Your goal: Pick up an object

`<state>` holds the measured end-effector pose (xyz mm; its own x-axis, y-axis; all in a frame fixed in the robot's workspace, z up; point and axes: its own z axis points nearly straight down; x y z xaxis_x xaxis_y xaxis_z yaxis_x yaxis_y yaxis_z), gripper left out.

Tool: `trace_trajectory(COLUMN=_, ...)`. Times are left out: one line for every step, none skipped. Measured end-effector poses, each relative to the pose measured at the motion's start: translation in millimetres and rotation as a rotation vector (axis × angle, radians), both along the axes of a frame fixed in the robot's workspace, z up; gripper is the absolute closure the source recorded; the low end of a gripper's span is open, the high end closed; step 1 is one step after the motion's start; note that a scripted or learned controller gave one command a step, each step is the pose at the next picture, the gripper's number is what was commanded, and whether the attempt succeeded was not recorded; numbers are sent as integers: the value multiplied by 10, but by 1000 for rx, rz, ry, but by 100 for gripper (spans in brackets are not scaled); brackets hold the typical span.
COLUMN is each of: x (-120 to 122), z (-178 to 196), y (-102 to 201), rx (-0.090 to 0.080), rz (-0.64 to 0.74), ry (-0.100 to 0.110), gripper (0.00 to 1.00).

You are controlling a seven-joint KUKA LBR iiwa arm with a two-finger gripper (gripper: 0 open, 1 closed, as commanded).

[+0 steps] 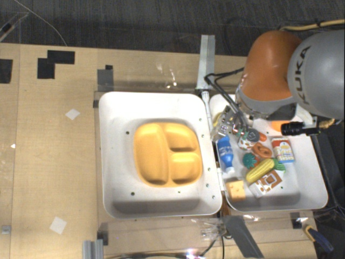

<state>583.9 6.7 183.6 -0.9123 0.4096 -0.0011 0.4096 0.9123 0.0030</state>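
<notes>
Gripper (233, 124) sits low over the upper-left part of the right-hand shallow white bin (315, 190), under the grey arm with its orange band (269, 69); its metal tip is a tangle of dark and bright parts against the toys, and I cannot tell how it is set or whether anything is caught in it. Just below it lies a small blue plastic bottle with a white label (225, 154), lengthwise along the bin's left wall, and this looks the likeliest target. Close to the right of the bottle are a brown pretzel-shaped toy (262, 151), a teal round knobbly toy (249, 159), a yellow corn-cob toy (260, 170), a small white and red carton (283, 151) and a tan cube-like block (235, 190). The left-hand shallow white bin (116, 144) holds a yellow plastic divided tray (164, 152), well apart from the tool. By my reading, the step in hand is the approach or descent onto an object, with no lift begun. The next move calls for settling squarely over one item, probably the bottle, closing on its narrow width, and rising straight without dragging the crowded neighbours or scraping the wall.
</notes>
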Motion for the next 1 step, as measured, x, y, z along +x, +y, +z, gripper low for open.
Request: trace_trajectory(x=-846, z=24, y=-832, rx=-6, rz=95, ry=-5, gripper=100)
